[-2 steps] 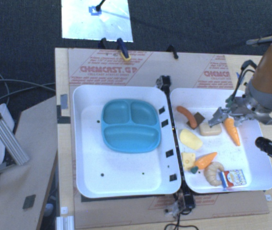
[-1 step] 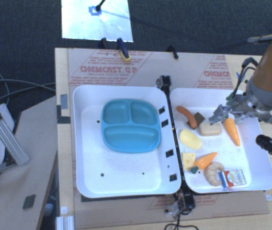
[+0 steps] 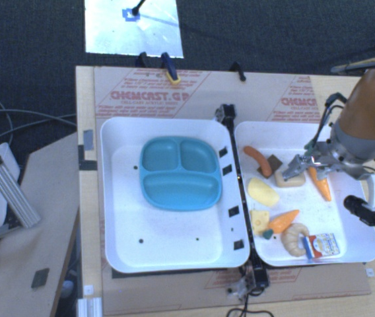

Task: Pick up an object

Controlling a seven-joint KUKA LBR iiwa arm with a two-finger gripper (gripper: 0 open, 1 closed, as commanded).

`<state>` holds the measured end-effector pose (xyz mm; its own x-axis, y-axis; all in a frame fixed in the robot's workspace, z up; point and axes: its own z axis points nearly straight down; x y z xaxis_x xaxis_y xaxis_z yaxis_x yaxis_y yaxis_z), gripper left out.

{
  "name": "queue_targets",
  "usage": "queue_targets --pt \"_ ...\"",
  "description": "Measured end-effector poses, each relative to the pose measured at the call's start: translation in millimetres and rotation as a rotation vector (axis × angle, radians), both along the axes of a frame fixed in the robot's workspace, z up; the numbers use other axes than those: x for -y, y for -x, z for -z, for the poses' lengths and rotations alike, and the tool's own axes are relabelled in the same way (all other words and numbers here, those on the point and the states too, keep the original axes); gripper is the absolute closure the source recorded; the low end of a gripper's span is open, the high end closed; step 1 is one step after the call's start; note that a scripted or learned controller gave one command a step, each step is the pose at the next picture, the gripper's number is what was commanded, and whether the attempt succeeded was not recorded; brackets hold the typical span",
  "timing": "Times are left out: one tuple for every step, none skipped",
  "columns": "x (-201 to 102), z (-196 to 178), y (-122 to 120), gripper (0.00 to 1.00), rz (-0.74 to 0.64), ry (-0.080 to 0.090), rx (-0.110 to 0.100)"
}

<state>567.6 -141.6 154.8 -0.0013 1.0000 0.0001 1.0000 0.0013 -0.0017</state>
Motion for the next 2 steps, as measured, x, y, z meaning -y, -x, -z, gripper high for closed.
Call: queue_targets --pt "5.2 44.1 3.9 0.0 0.001 0.0 -0.001" --pt "4.8 71.3 3.4 0.0 0.0 0.0 0.001"
